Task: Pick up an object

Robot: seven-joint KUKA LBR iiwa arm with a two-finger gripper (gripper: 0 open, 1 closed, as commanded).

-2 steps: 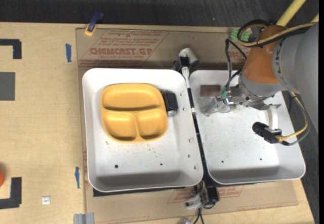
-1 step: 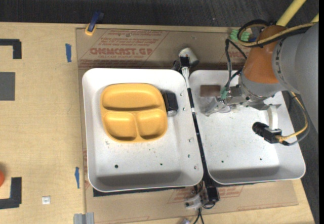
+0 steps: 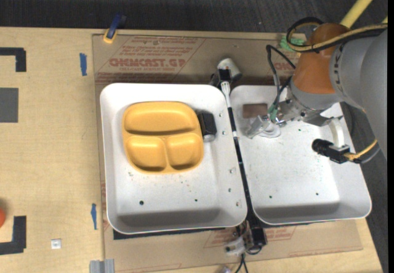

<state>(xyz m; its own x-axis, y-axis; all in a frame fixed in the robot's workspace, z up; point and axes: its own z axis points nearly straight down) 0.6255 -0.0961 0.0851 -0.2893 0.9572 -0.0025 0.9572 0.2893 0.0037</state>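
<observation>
White plastic makes up both shallow bins, set side by side at mid-frame on a brown cardboard sheet (image 3: 154, 56) printed with red lettering. The left bin (image 3: 166, 207) holds a yellow divided tray (image 3: 163, 136), glossy and rounded, with one long compartment above and two smaller ones below; it lies in the bin's upper half, close to the top wall and a little apart from the left wall. A small black object (image 3: 207, 125) sits touching the tray's right edge, between the tray and the bin's right wall. The lower half of this bin's floor is bare, apart from a few dark specks.

The right bin (image 3: 295, 195) has most of its floor open, from the centre down to the bottom rim. The grey arm with its orange band (image 3: 317, 65) comes in from the upper right, and the gripper (image 3: 266, 125) hangs low over this bin's upper left corner, near the divider between the bins. Whether it is spread or closed cannot be told. A small brownish patch (image 3: 253, 109) lies just beside it.
</observation>
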